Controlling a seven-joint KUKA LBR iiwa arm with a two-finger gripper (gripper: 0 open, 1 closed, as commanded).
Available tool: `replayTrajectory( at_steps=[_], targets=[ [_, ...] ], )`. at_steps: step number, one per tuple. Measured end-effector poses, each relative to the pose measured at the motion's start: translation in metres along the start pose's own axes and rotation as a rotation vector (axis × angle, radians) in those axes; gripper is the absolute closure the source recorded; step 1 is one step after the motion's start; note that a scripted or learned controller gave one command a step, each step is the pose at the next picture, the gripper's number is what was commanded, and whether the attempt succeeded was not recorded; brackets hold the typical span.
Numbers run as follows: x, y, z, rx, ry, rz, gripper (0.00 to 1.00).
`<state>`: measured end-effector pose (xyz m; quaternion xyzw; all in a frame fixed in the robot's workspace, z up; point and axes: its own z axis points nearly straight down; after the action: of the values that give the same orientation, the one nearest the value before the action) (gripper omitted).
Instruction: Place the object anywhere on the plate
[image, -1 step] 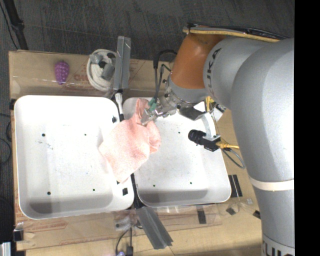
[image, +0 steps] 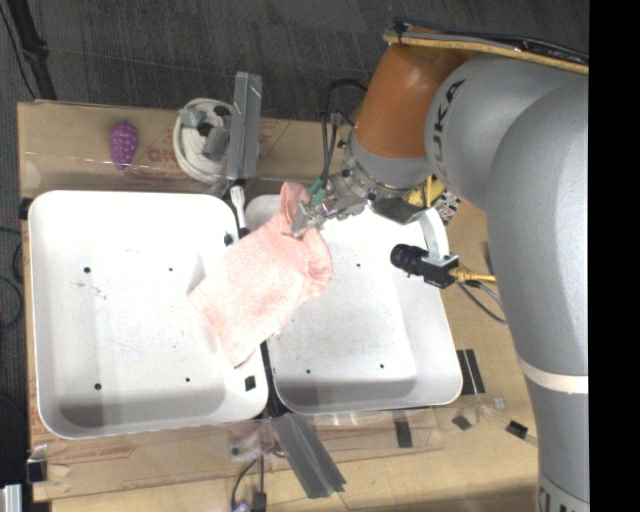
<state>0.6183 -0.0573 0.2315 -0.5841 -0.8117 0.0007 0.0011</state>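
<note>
A pink cloth hangs from my gripper and spreads down to the left. Its upper corner is pinched between the fingers at the back edge of the right bin. Its lower part drapes over the rim shared by the two bins and rests on the right side of the left bin. The gripper is shut on the cloth's top corner. The grey arm with its orange band reaches in from the upper right and hides the back right corner of the right bin.
A small purple object lies on the bench behind the left bin. Beside it are a white coil and a grey upright bar. A black fitting sticks out of the arm over the right bin.
</note>
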Motion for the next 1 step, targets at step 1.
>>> replayTrajectory(
  at_steps=[1],
  targets=[
    [0.0594, 0.0096, -0.0036, 0.002, 0.0, -0.405, 1.0]
  ],
)
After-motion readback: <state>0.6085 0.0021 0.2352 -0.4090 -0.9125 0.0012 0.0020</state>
